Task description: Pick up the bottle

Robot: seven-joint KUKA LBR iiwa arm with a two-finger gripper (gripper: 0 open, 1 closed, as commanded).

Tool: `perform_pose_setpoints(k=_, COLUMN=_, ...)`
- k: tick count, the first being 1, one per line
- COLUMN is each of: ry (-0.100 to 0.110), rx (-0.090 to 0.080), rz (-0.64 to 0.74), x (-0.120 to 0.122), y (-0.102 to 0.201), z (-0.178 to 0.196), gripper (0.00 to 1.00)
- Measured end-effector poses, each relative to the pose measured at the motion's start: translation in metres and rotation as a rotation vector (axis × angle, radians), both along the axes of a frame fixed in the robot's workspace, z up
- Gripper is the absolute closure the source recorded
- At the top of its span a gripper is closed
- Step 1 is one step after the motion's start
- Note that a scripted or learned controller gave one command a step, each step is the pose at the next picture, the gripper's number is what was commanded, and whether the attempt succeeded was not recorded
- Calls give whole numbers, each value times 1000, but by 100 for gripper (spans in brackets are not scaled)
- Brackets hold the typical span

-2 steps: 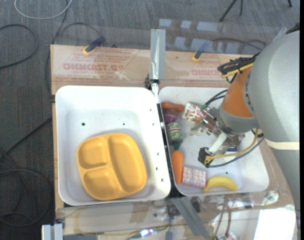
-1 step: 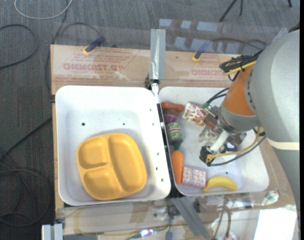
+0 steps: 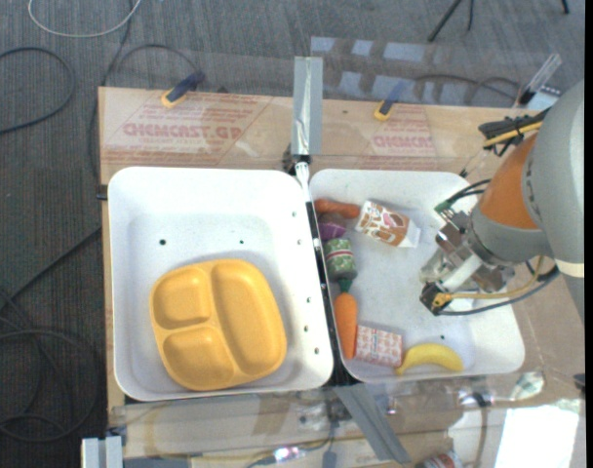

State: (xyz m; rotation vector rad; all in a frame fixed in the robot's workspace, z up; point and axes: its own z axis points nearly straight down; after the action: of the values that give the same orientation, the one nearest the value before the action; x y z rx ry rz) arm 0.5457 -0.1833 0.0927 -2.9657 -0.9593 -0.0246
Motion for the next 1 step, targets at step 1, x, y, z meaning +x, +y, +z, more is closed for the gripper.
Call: perform_pose_setpoints(k=1, ry=-4, rx=21, rz=-229, x=0, y=-8, z=2, gripper=100)
